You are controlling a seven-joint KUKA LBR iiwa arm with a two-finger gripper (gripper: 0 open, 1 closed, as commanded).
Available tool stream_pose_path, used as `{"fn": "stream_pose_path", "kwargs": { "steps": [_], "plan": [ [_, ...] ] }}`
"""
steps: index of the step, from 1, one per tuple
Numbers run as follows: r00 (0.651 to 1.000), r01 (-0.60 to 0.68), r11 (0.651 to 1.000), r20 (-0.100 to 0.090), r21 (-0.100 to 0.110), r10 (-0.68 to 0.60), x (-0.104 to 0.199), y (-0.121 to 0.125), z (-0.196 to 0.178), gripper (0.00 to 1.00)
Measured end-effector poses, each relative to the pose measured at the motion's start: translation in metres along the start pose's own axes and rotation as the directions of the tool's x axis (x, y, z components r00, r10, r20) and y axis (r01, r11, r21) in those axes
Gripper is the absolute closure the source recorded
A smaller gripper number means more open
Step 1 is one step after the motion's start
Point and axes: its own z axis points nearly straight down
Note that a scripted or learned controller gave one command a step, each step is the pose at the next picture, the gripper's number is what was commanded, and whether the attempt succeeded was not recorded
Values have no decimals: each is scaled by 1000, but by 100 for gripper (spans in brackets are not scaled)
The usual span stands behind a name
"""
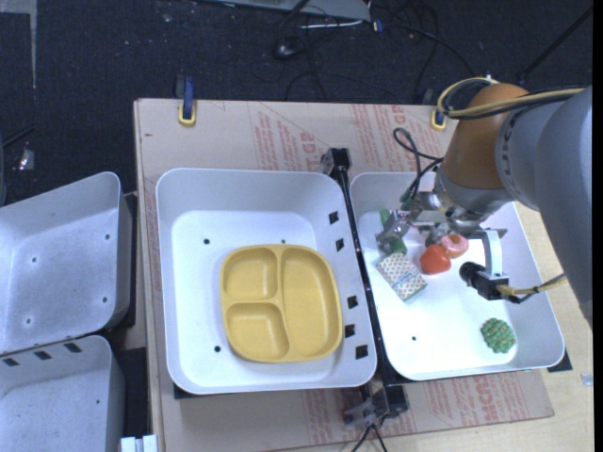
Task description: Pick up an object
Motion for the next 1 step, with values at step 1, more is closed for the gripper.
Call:
{"fn": "stream_pose_path", "kwargs": {
  "steps": [1],
  "plan": [
    [1000,-1,1000,1,-7,1,0,2,-14,100]
  ]
}}
